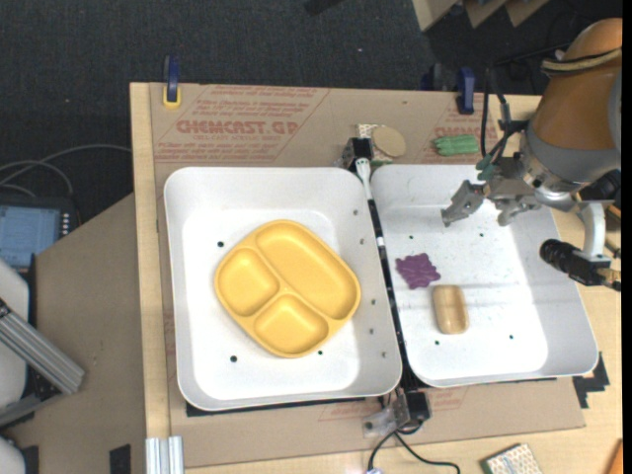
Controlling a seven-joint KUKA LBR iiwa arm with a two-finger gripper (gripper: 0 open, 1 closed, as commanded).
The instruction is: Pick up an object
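Observation:
A small purple object (418,270) lies on the floor of the right bin (513,354), near its left wall. Just below and to the right of it rests a tan, rounded block (450,309). My gripper (484,205) hangs over the upper part of the right bin, up and to the right of both objects, with its two fingers spread apart and nothing between them. The arm's orange band (588,77) is at the right edge.
The left bin (193,265) holds a yellow three-compartment plate (286,286). Behind the bins on the cardboard lie a green object (455,146) and a round tan disc (390,143). A black cable end (578,262) juts over the right bin's right side.

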